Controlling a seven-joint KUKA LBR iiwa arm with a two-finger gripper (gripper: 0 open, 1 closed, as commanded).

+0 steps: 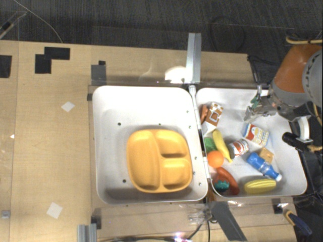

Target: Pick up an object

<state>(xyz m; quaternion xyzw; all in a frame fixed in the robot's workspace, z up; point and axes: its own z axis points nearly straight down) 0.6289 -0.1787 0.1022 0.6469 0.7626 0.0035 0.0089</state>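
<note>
The gripper [257, 106] hangs over the right bin's [298, 185] back edge, above a small carton [256, 134]; whether its fingers are parted cannot be told.

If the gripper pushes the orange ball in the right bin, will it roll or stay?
The orange ball looks round and smooth, so it would probably roll. The banana and the bin wall beside it may stop it soon. It seems to be light plastic, likely slippery to pinch.

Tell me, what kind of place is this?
Probably a robot lab's test bench: an arm's gripper hangs over a white bin of toy food, beside a bin holding a yellow tray.
</note>
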